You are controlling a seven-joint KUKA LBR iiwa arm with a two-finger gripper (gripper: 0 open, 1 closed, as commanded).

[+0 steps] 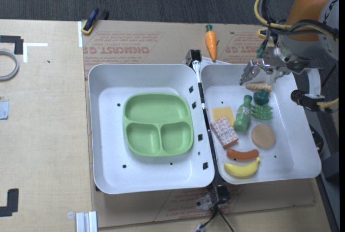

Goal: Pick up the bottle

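The green bottle (243, 114) lies tilted in the right bin (302, 161), touching the cheese block (222, 115) and crowded by other toy food, while the gripper (257, 70) hovers over the far rim, its state impossible to tell, apparently positioned clear of the clutter before descent.

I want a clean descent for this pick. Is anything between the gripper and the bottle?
Nothing covers the bottle. The gripper hangs above the right bin's far side, with a tan stick-shaped item lying between them. Green toys and a yellow block crowd the bottle's sides.
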